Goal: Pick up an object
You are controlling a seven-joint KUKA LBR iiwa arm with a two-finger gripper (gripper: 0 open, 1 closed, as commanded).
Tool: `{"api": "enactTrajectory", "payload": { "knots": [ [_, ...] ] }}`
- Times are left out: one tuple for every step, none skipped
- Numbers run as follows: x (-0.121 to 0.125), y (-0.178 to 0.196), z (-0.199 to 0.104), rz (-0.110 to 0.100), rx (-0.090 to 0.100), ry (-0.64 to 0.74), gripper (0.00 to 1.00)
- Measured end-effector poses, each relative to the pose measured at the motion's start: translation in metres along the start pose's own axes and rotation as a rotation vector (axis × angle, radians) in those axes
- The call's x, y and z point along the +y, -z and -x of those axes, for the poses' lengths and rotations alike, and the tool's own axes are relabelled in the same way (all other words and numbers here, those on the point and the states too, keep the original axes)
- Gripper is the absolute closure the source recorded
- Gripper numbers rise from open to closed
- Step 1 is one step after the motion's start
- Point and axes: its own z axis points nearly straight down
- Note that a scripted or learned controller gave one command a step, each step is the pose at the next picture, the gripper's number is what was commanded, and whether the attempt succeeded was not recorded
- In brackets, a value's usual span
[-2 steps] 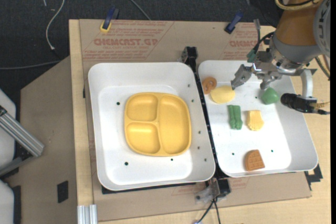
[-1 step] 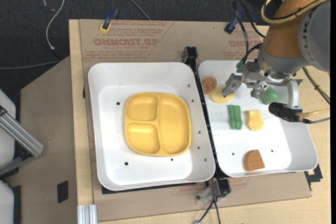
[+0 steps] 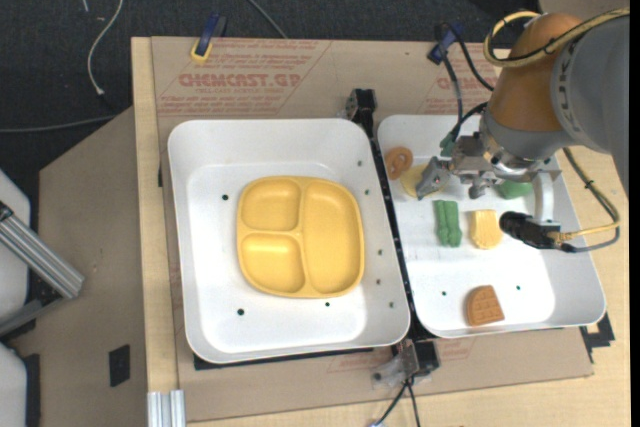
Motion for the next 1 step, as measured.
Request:
{"api": "enactTrajectory", "payload": {
  "knots": [
    [0.0014,0.0136,-0.0003,0.005,0.000,0.000,1.00]
  ]
}}
